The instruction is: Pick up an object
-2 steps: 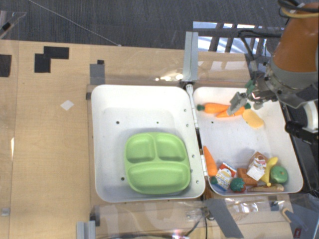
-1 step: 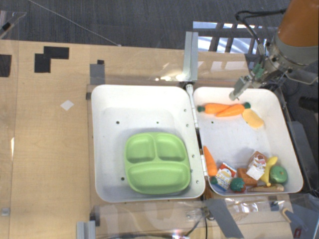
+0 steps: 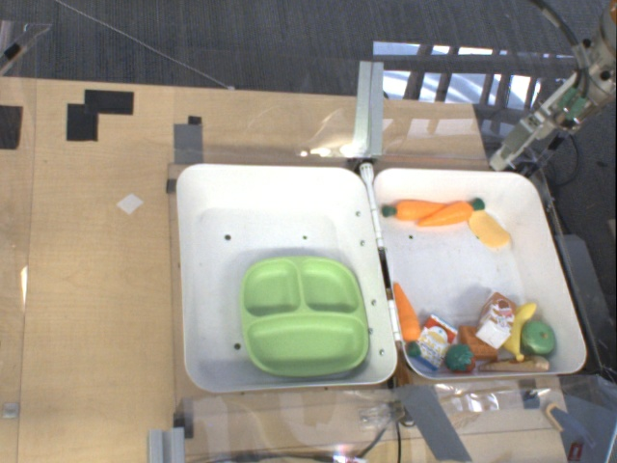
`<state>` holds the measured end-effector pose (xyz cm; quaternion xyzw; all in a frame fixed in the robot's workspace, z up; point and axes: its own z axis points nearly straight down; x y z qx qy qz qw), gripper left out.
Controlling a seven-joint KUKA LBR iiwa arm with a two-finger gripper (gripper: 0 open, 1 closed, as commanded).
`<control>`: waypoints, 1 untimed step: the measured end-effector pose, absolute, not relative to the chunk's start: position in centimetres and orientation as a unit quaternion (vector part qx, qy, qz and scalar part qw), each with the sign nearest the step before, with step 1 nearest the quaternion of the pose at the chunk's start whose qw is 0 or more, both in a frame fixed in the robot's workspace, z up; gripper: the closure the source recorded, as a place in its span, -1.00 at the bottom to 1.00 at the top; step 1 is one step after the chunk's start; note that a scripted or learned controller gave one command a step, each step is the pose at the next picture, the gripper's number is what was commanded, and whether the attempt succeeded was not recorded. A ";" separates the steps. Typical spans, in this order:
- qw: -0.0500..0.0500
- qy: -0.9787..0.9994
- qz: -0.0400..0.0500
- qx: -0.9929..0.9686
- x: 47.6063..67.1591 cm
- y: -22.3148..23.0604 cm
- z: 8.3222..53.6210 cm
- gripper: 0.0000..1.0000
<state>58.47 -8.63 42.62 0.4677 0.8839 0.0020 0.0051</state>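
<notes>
The gripper [image 3: 511, 152] hangs at the frame's upper right, just beyond the right bin [image 3: 540, 220]; how its fingers stand cannot be told. Two carrots [image 3: 434, 211] and a yellow piece [image 3: 490, 230] lie in the bin's upper part, and a green plate [image 3: 304, 314] sits in the left bin [image 3: 212, 210].
</notes>
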 end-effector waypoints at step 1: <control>0.003 0.892 0.001 0.452 61.6 -17.9 29.4 -1.00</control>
